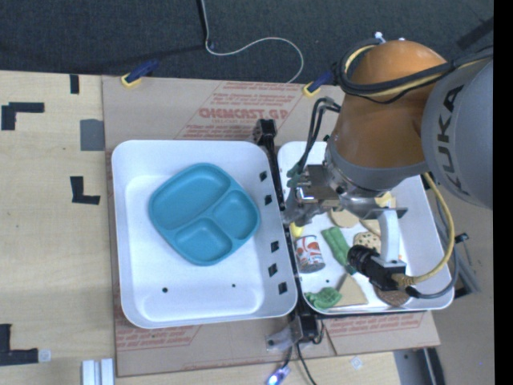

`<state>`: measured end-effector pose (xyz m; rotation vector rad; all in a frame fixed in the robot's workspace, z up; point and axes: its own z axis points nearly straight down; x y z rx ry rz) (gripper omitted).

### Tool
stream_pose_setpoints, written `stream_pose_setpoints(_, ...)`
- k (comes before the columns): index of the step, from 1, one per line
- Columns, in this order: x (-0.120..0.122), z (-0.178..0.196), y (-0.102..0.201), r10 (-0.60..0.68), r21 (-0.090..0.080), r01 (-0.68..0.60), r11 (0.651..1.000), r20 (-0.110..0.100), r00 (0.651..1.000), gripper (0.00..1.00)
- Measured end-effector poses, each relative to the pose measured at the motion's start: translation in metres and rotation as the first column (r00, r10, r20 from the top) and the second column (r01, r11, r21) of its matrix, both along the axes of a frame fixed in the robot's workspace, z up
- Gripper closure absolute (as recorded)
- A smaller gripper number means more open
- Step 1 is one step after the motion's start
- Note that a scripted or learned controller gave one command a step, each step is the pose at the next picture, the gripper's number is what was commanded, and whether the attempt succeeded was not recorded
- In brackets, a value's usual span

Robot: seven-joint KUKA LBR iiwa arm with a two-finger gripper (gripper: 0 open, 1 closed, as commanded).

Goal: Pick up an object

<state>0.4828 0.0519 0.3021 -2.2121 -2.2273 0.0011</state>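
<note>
The right bin point(429, 215) holds several small items: a red and white can point(309, 252), a green pod-shaped piece point(337, 245), a green leafy piece point(325, 298), a tan flat piece point(345, 217) and a brown-edged piece point(391, 297). My arm, with its orange band point(393, 103), hangs low over this bin and covers much of it. The gripper point(309, 203) is at the bin's left side, just above the can. A blue three-section plate point(205, 212) lies in the left bin point(136, 295).
A black divider with clips point(276, 215) runs between the two bins. A yellow cable point(437, 267) loops from the wrist over the right bin's right side. Cardboard point(232, 111) lies under both bins, and a white cord point(240, 50) trails behind.
</note>
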Motion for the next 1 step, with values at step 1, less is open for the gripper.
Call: stream_pose_setpoints(1, 0.0012, 0.0959, 0.0654, 0.002, 0.002, -0.002, 1.000, 0.010, 1.000, 1.00)
